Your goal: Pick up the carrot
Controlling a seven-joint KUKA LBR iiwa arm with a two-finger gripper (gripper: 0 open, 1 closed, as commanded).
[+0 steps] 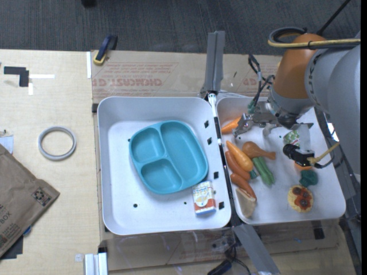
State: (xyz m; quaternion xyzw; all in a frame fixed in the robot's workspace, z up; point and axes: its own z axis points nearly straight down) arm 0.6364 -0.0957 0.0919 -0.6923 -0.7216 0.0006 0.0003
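The carrot (239, 156), orange and tapered, lies aslant against the left wall of the right bin (327, 211). A smaller orange piece (231, 125) lies at that bin's upper left, and another orange piece (241, 183) lies below the carrot. My gripper (250, 122) hangs low over the bin's upper left, just right of the small orange piece and above the carrot, apart from it. The grey arm with its orange band (298, 67) reaches in from the right.
The right bin also holds a brown drumstick (259, 150), a green vegetable (264, 171), a bread slice (246, 202), a small pizza (300, 198) and a teal toy (308, 177). The left bin (114, 211) holds a blue divided plate (169, 155) and a small carton (203, 199). A tape roll (57, 142) lies on the bench.
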